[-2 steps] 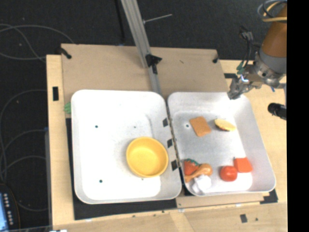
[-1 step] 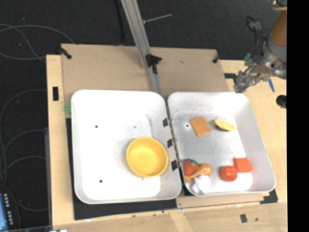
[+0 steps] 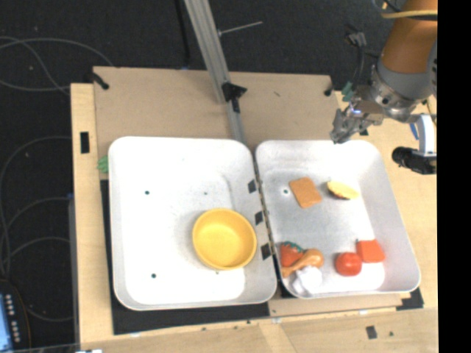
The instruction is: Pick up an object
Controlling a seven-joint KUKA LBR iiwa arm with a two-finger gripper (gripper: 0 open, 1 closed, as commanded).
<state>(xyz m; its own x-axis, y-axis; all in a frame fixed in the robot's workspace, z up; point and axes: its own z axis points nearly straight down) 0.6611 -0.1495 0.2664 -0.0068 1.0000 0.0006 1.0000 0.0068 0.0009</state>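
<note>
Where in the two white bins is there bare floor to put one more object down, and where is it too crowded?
The left bin is bare all around the yellow bowl, most of all in its far half. In the right bin, the middle between the tan block and the red ball is free. Its near edge is crowded: the orange cube, the ball, and a small pile in the near-left corner.

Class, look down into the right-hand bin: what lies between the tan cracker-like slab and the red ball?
Nothing: in the camera view, bare white bin floor separates the tan slab from the red ball. The orange block sits off to the ball's right.
</note>
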